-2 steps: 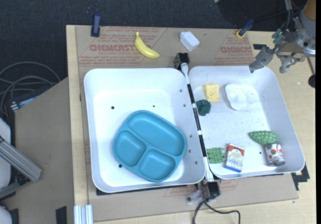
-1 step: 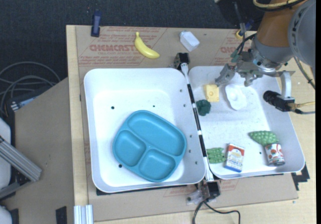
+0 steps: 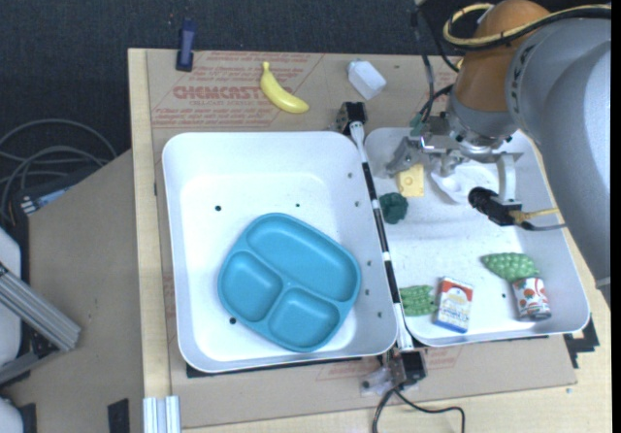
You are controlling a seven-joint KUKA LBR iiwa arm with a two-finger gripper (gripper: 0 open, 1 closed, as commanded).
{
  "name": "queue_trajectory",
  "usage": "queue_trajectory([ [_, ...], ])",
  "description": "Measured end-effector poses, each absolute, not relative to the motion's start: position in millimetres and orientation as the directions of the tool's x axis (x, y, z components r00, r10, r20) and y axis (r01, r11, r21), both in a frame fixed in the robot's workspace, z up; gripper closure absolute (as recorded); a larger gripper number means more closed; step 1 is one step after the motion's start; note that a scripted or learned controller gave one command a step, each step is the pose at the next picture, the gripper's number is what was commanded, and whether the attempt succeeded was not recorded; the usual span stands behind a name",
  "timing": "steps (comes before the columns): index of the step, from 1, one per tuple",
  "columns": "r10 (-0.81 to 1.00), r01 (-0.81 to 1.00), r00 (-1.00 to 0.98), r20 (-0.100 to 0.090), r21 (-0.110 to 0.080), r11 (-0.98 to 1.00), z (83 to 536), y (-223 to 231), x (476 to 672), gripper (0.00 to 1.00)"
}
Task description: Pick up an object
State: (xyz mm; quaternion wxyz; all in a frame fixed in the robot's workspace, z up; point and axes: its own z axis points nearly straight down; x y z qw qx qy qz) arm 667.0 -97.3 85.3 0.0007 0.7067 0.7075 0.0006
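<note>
My gripper (image 3: pixel 428 158) hangs low over the far end of the right bin (image 3: pixel 553 256), below the orange band of the wrist. Just under its left side lies a small yellow block (image 3: pixel 411 183), with a dark green piece (image 3: pixel 393 207) in front of it by the bin's left wall. A white object (image 3: pixel 450 185) lies beneath the gripper's right side. Whether the gripper touches any of these cannot be made out. Nearer the front lie a green leafy item (image 3: pixel 508 265), a small red-labelled can (image 3: pixel 530 298), a red and white box (image 3: pixel 453 306) and a green patterned piece (image 3: pixel 415 300).
The left bin (image 3: pixel 194 179) holds a blue divided plate (image 3: pixel 288 281). Behind the bins on the cardboard lie a yellow banana (image 3: pixel 281 92), a white block (image 3: pixel 367 79) and a small blue item (image 3: pixel 185 43). The arm's bulk covers the right bin's far right corner.
</note>
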Motion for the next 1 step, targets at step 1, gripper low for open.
queue_trajectory([
  [1,1.000,1.000,-0.002,-0.001,0.003,0.002,95.7,-97.2,667.5,1.00],
])
